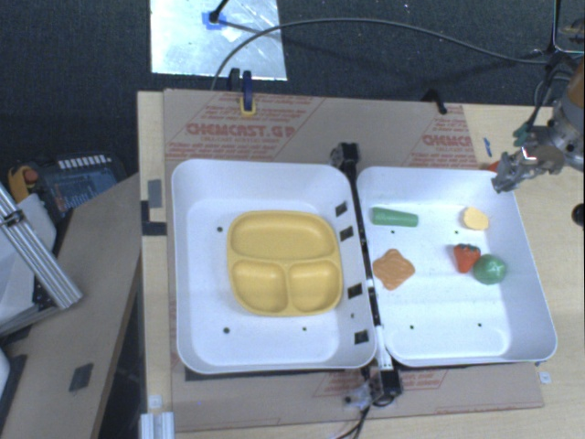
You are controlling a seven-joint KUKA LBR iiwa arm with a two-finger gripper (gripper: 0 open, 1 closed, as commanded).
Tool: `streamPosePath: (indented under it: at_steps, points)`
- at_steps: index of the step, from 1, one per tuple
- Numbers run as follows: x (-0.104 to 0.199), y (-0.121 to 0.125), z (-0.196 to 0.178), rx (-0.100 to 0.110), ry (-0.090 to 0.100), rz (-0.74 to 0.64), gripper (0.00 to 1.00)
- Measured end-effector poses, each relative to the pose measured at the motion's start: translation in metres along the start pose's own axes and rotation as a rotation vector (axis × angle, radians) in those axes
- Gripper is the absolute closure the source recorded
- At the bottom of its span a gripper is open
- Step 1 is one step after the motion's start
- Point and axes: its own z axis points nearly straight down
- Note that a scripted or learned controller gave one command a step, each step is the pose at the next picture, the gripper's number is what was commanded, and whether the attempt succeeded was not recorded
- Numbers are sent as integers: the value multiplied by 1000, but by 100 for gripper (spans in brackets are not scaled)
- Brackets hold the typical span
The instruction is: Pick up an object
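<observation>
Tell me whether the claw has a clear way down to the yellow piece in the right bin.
Probably yes. The yellow piece lies alone near the right bin's far corner, apart from the red piece, with nothing over it. The claw hangs just beyond the rim beside it.

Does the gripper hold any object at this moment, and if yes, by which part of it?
Nothing is held. The gripper is above the far right corner of the right bin, apart from the objects lying inside it.

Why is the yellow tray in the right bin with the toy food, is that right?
Not quite. The camera view shows the yellow tray in the left bin. The toy food, such as the green bean and strawberry, lies in the right bin.
</observation>
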Motion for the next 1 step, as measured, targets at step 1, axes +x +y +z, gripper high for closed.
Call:
streamPosePath:
  at_steps: [1]
  points:
    - [50, -5, 13, 6, 4, -3, 100]
